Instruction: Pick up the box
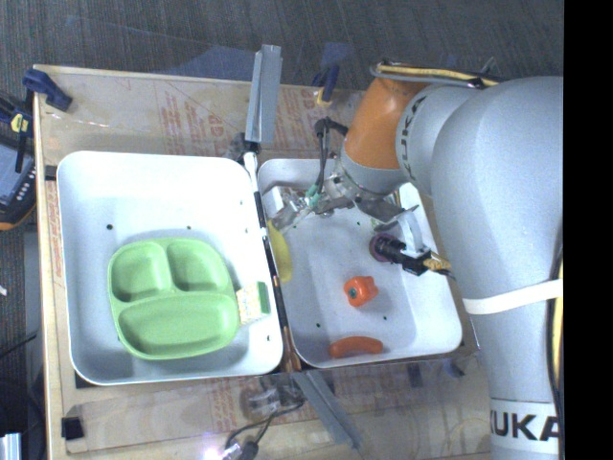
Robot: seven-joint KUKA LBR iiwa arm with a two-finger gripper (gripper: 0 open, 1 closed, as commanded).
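The box (252,302) is small, pale green and white. It lies in the left bin (144,175) by the bin's right wall, against the right edge of a green divided plate (172,297). My gripper (287,209) is low in the far left corner of the right bin (436,310), on the other side of the wall between the bins and well above the box in the view. The grey wrist with its orange band (378,123) hangs over that bin's far edge.
A yellow item (280,253) lies along the right bin's left wall just below the gripper. Also in that bin are a dark purple piece (391,249), a small orange-red fruit (360,291) and an orange stick (356,346). The arm's bulk covers the right side.
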